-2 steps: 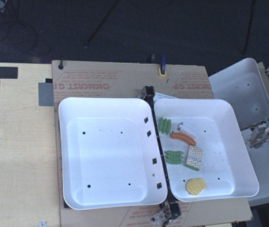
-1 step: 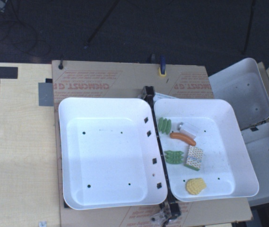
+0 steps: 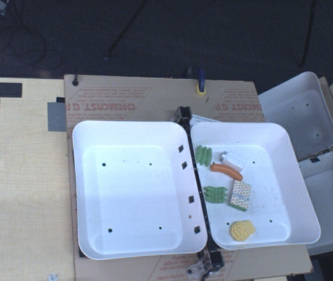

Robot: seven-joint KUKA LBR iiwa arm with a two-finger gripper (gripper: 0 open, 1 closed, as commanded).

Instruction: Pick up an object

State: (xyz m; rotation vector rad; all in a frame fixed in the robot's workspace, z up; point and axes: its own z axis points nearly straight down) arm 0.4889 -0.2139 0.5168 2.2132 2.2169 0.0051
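How my hand is set I cannot tell, nor where it stands against the things I might pick, so I give their places in the frame.

All the loose things lie in the right bin [image 3: 295, 174], right of centre, gathered in its left half near the wall it shares with the left bin [image 3: 84, 157]. Highest is a green ridged piece [image 3: 203, 155], close by that shared wall. Just right of it is a small pale item [image 3: 225, 157], too small to make out. Below these, an orange sausage-shaped thing [image 3: 226, 171] lies aslant, its right end lower. Under it come a second green piece [image 3: 215, 194], again near the shared wall, and a small patterned block [image 3: 240, 195], just beside it on the right and tilted. The block's top corner is very near the orange thing's lower end; I cannot tell if they touch. Lowest, a yellow knobbly lump [image 3: 242, 230] sits apart from the others near the bin's bottom wall.

Both bins rest on a cardboard sheet [image 3: 131, 101] with red print, which lies on a pale wooden bench [image 3: 20, 186]. A blue and yellow clamp [image 3: 201, 82] grips the sheet's top edge. Small black clips [image 3: 184, 165] run down the seam between the bins.
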